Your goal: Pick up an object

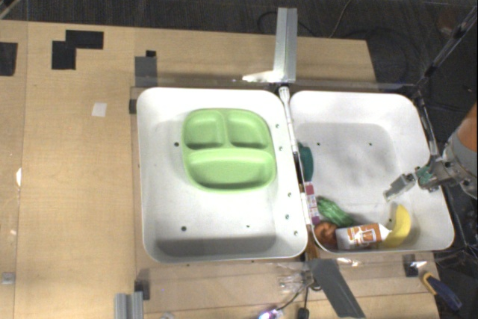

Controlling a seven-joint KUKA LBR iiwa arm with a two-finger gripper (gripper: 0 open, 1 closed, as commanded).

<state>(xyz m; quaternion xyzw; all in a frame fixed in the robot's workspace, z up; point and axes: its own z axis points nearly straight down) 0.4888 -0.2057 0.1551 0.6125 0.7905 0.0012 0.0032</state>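
The right bin (pixel 358 132) holds a cluster of objects along its near edge. A yellow banana (pixel 402 224) lies at the right of it. Beside the banana is a white bottle with an orange label (pixel 361 236) on its side, then a dark green leafy item (pixel 334 211) and a reddish round fruit (pixel 323 233). A teal object (pixel 305 159) rests against the bin's left wall. My gripper (pixel 399 187) reaches in from the right, just above the banana in the view and apart from it. Nothing shows in its grasp.
The left bin (pixel 153 183) carries a light green divided plate (pixel 228 148) near its middle. A metal post (pixel 287 45) stands behind the seam between the bins. The wooden bench (pixel 67 160) stretches to the left.
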